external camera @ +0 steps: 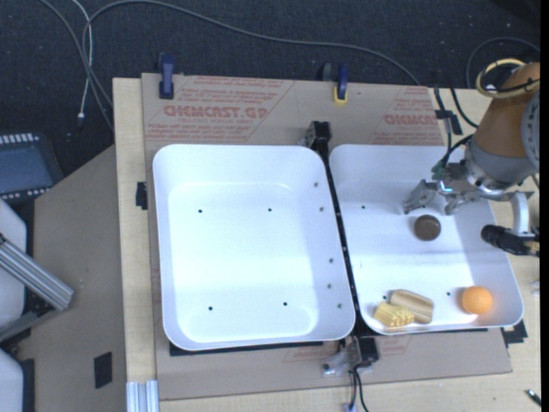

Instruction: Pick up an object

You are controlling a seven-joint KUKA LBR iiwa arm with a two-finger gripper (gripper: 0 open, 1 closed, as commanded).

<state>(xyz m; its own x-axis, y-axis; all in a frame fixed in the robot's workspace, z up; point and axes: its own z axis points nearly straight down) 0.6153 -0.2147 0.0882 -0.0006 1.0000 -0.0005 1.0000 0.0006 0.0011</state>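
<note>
1. Camera view: we are looking down at a slant on two shallow white bins side by side, the left bin [249, 247] sitting bare-floored beside the right bin [377, 187] that carries every loose item.

2. We are watching the grey arm [506, 136], orange band at its wrist, reaching in from the right and hanging over the right bin's upper half.

3. We are finding its gripper [429, 201] poised just above a small brown round object [427, 227]; its fingers are appearing spread, with nothing pinched between them.

4. We are noting the other candidates lying well apart along the bin's near edge: a tan bread-like roll [413, 301] touching a yellow corn-like piece [393, 317], and an orange ball [477, 299] toward the right corner.

5. We are judging the brown object the likeliest target. For a clean pick we are advising a straight descent centred on it, fingers straddling both sides before closing, since a round piece may be rolling away from an off-centre squeeze.
</note>
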